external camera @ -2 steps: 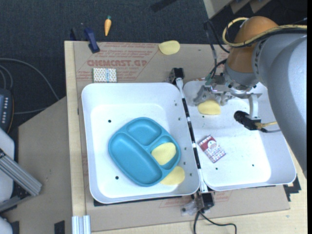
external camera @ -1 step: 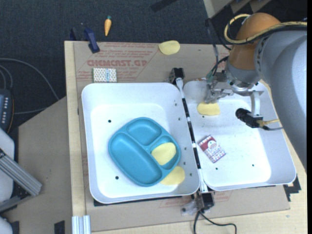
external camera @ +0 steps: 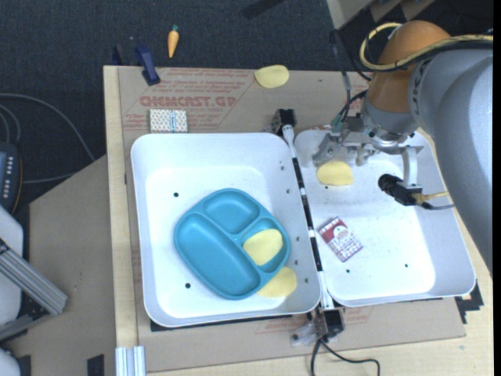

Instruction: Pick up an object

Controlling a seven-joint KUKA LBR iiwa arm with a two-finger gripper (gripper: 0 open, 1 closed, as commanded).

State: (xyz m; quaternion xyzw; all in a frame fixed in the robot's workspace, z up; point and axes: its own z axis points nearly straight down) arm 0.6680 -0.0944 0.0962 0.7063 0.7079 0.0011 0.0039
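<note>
**Yellow piece under the gripper, right bin**

Yellow piece (external camera: 336, 172) sits just below my gripper (external camera: 344, 152); whether it's grasped I cannot tell. Red card (external camera: 341, 238) lies nearby. Risk: rounded shape squirts sideways toward bin wall (external camera: 301, 186).

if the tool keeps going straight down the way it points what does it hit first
Most likely the pale yellow piece in the right bin, right under the tool; depth is hard to judge from this slanted view.

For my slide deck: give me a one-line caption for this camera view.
Claw poised over a yellow piece in the right bin; blue divided tray in the left bin.
</note>
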